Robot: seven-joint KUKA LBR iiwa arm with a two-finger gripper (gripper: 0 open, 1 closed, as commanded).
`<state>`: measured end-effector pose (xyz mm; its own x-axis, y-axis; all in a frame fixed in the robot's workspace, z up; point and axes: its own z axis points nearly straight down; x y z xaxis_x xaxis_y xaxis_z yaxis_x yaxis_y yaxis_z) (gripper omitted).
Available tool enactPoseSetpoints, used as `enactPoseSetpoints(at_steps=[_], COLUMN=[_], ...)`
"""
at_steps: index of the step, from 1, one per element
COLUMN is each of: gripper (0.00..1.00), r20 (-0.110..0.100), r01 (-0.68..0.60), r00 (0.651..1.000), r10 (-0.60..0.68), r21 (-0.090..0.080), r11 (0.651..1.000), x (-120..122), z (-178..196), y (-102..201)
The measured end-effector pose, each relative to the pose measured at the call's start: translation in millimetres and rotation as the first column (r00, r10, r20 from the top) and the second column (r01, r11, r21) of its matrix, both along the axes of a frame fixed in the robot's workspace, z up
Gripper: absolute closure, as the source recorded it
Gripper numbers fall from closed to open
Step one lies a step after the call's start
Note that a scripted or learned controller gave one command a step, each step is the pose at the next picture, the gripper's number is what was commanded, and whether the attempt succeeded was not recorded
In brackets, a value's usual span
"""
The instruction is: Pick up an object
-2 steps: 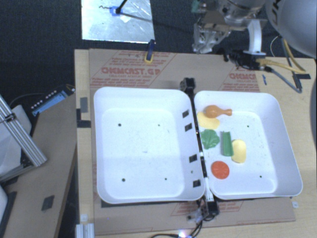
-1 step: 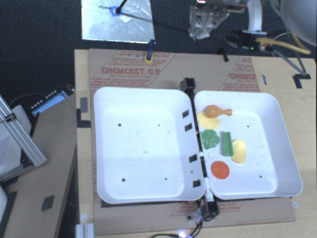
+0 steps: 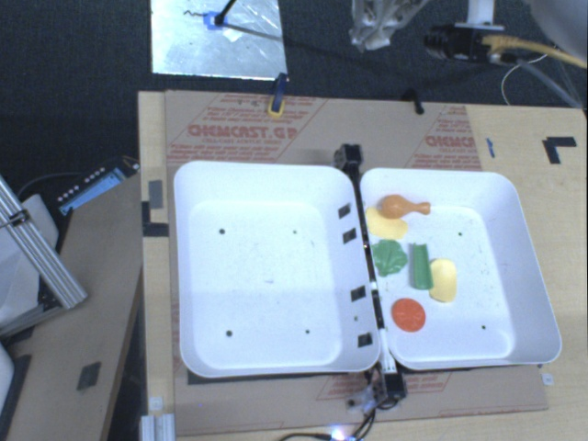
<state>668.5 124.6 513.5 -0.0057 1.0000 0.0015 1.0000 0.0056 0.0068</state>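
Hovering at the top of the view, the end effector point(image 3: 378, 28) sits well above and behind the bins, over dark floor beyond the tabletop point(image 3: 230, 122); nothing is between its fingers. Can't tell how wide it is, the tip is blurred.

Right bin point(image 3: 524, 246) has all the objects, clustered in its left half:
- orange drumstick-shaped toy point(image 3: 401, 207) near the back, thin end pointing right
- pale yellow piece point(image 3: 387, 225) just in front of it, touching or overlapping
- green leafy piece point(image 3: 390, 258) below that, close to the divider between the bins
- green stick point(image 3: 420, 265) just right of the leafy piece, lying front to back
- yellow rounded piece point(image 3: 444, 280) just right of the stick, touching it
- red-orange disc point(image 3: 409, 314) nearest the front, apart from the others

Left bin point(image 3: 266, 255) sits beside it, rims touching at the middle, black clips along the seam. Silver sheet point(image 3: 218, 26) lies on the floor at top left.
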Motion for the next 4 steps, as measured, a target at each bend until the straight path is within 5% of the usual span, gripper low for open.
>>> enactPoseSetpoints(at_steps=[4], gripper=[1.00], r20=[-0.005], r01=[-0.001], r00=[1.000], r10=[0.001], r21=[0.000], r11=[1.000], x=[-0.4], z=[21.6], y=[99.8])
